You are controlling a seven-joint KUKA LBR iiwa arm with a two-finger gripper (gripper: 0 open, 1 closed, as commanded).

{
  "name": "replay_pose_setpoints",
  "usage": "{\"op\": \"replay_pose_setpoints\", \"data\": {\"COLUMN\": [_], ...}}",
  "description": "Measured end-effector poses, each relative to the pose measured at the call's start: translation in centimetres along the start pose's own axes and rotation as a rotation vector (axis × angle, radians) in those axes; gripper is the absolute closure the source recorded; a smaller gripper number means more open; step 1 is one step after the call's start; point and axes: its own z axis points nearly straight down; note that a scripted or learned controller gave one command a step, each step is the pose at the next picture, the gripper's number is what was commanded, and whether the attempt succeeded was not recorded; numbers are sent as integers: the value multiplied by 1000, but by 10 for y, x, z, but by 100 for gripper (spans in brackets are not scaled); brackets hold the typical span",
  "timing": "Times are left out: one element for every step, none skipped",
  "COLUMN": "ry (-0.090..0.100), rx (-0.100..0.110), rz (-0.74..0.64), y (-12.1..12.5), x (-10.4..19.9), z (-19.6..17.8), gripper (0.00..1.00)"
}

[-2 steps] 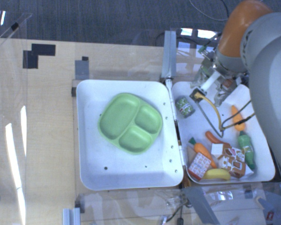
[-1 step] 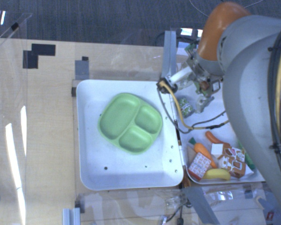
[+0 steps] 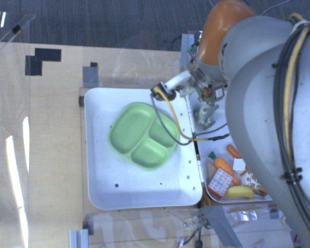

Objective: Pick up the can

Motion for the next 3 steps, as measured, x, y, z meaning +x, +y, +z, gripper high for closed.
{"op": "replay_pose_setpoints", "data": {"ry": [-1, 0, 0], "rx": [0, 1, 1], "rz": [25, 22, 22], "y": [22, 4, 4], "x": [-2, 9, 9], "z": [0, 0, 0], "gripper": [0, 0, 0]}}
